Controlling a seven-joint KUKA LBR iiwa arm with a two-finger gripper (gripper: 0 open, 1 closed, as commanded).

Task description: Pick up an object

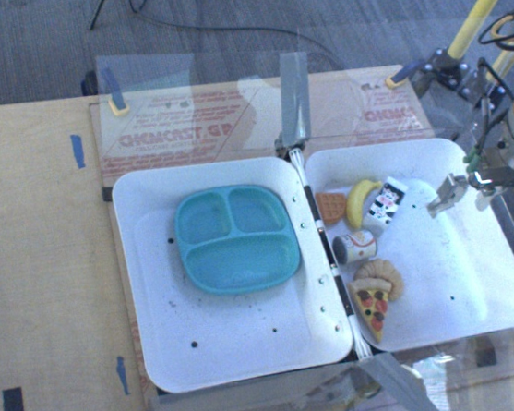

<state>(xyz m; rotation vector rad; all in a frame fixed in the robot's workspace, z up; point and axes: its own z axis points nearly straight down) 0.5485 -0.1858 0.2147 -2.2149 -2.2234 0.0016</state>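
**Gripper over right bin, nothing held, objects clustered at bin's left side**

Two white bins sit side by side on the bench. The left bin (163, 351) carries a teal divided plate (237, 239) with three compartments, lying flat near the bin's centre. The right bin (471, 285) has all its small objects bunched along its left wall, just beside the divider between the bins.

The cluster, top to bottom: a waffle-like orange square (331, 205) at the wall; a yellow banana (360, 200) right next to it; a white carton with dark print (385, 205) touching the banana's right side; a small white cup (355, 246) on its side below them; a tan bread-like piece (384, 276), shape unclear at this resolution; a pizza slice (371, 307) with red topping, point toward the bin's near edge.

The gripper (462, 191) hangs at the right bin's upper right, well apart from the cluster. Its fingers (444, 197) look spread, nothing between them, so it is released and holding no object. The arm enters from the right edge; an orange band is partly seen there.
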